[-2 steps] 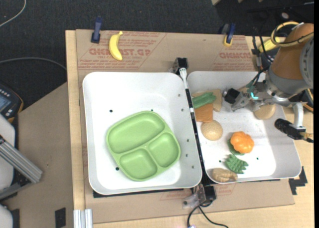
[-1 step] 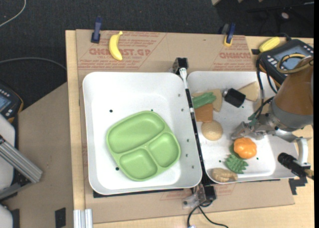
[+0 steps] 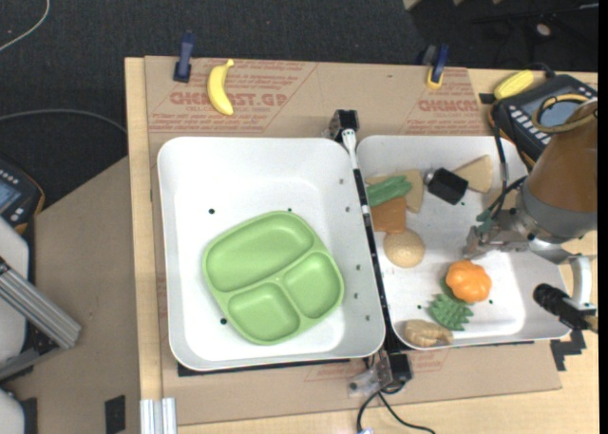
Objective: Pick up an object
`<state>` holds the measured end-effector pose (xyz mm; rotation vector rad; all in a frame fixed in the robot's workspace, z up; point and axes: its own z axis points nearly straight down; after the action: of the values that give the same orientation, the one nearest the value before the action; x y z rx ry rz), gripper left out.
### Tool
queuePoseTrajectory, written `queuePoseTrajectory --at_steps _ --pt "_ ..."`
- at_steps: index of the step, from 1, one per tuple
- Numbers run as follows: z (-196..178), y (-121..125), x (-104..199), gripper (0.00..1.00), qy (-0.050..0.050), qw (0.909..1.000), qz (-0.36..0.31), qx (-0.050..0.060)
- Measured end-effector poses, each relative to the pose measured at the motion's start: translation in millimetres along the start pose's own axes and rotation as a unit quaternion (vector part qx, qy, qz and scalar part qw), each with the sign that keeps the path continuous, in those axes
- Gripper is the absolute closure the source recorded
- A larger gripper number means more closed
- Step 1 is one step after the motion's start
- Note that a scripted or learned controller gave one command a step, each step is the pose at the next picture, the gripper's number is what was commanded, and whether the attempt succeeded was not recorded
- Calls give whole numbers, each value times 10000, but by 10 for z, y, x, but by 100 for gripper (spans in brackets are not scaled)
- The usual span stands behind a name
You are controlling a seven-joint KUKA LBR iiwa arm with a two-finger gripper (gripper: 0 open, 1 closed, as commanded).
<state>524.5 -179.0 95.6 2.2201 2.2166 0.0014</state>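
Hand [image 3: 482, 235] sat low in the right bin [image 3: 503, 323], just up and right of the orange [image 3: 467, 281]. Couldn't tell if open or closed, tbh. Nothing visibly gripped. Beige ball [image 3: 406, 249] left of the orange, green leafy bit [image 3: 448, 311] touching just below it. Risky: could easily roll off a round fruit, or snag the leafy bit crowding underneath.

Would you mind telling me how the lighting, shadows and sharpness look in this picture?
In the camera view, even light with no harsh glare on the white bins; the green divided plate casts a soft shadow at its edge; the small objects near the orange are sharp enough to separate, while the arm looks slightly soft.
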Motion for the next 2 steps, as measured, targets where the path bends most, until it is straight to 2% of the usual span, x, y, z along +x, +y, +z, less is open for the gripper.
queuePoseTrajectory --at_steps 1,2 --pt "-950 -71 953 100 23 10000 -57 -27" --pt "-1303 -466 1346 100 23 10000 -23 23"
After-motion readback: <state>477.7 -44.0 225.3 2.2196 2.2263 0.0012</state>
